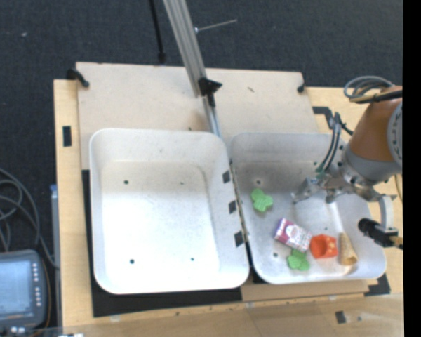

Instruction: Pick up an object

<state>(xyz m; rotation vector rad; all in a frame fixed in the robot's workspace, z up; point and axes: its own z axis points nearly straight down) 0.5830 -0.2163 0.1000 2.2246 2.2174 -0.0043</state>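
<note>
A pale wooden bench (266, 83) on dark carpet bears two white bins side by side. The hand (321, 188) hangs over the right bin (281, 149), toward the bench's right edge, and whether it is apart or together I cannot tell; nothing visibly sits in it. Outward lie a green piece (262, 201), a pink-and-white carton (292, 234), an orange block (323, 246), a tan piece (347, 250) and a second green piece (298, 261) toward the front edge. The pick looks not yet made; choosing, closing and lifting remain.
</note>
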